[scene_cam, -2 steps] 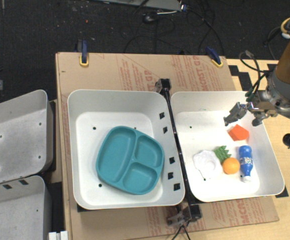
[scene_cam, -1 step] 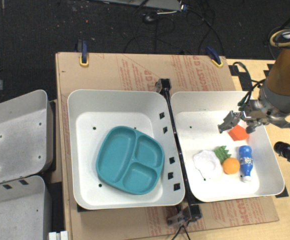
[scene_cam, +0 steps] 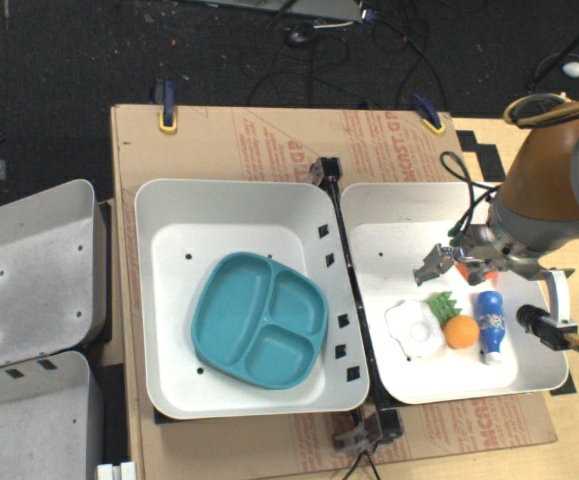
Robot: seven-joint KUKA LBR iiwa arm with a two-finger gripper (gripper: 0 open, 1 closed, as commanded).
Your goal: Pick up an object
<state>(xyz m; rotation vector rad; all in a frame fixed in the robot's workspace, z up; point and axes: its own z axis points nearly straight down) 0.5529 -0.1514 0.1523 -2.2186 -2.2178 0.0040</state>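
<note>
Grey gripper (scene_cam: 447, 264) hovers above the green toy (scene_cam: 443, 304), fingers seemingly spread, holding nothing.

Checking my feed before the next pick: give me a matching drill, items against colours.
Items:
1. divided plate in the left bin
2. ball
3. bottle
4. flat lid-like piece

Colours:
A. orange
B. white
C. teal
D. blue with a white cap

Pairs: 1-C, 2-A, 3-D, 4-B
</note>
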